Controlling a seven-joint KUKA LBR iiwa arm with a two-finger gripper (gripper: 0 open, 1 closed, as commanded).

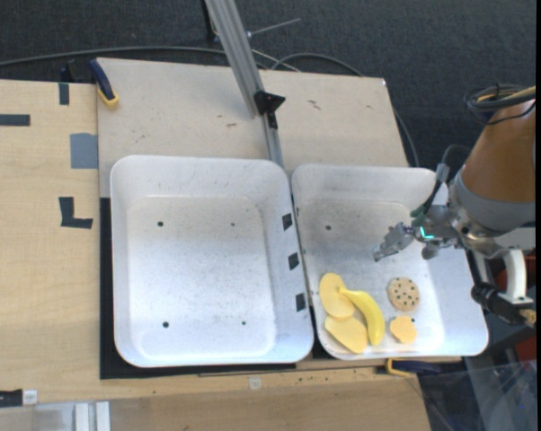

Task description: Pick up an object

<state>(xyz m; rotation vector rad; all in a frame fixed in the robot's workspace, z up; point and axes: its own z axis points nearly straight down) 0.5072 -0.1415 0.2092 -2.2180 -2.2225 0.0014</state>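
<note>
left bin (199, 259): white, peppered with fine dark specks and a few black dots
right bin (351, 205): white, same dark speckling
banana (367, 313): bright yellow
flat slices (342, 317): paler yellow
cookie (403, 293): tan with dark brown chips
small wedge (403, 330): orange-yellow
tool (398, 239): grey metal, with a small teal-green glow beside it
arm (504, 164): orange band above a grey wrist
table (37, 223): light wood, with grey and black tape patches
clamp (102, 83): blue and yellow
floor (414, 25): dark grey carpet

Grey arm (500, 200) with broad orange band, small metallic end effector (394, 241), green-lit wrist.
</note>
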